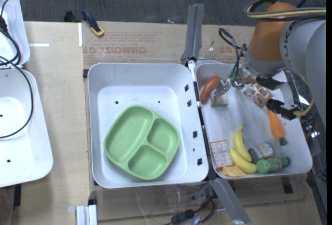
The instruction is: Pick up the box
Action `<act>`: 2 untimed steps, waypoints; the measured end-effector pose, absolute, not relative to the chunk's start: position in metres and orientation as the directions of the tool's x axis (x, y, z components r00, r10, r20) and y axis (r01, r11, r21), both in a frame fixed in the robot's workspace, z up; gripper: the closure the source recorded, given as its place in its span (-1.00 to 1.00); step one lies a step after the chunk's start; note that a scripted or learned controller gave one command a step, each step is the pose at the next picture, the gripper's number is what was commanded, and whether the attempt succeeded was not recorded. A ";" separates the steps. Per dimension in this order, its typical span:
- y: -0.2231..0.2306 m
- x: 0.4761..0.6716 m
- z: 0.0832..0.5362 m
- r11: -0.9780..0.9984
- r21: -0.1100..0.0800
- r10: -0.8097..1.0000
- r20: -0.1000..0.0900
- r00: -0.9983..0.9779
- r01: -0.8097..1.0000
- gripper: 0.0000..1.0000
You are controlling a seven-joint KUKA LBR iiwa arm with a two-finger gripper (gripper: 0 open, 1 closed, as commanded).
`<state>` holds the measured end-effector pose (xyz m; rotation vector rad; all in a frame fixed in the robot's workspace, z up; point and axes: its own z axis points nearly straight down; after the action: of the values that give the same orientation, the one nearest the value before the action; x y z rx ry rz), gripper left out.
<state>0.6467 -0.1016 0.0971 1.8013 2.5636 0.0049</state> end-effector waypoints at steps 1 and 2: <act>-0.102 0.647 0.097 0.339 0.007 0.941 -0.005 -0.339 0.941 -1.00; -0.102 0.647 0.107 0.336 0.008 0.942 -0.002 -0.336 0.942 1.00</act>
<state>0.6471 -0.1018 0.1073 1.8063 2.5622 0.0080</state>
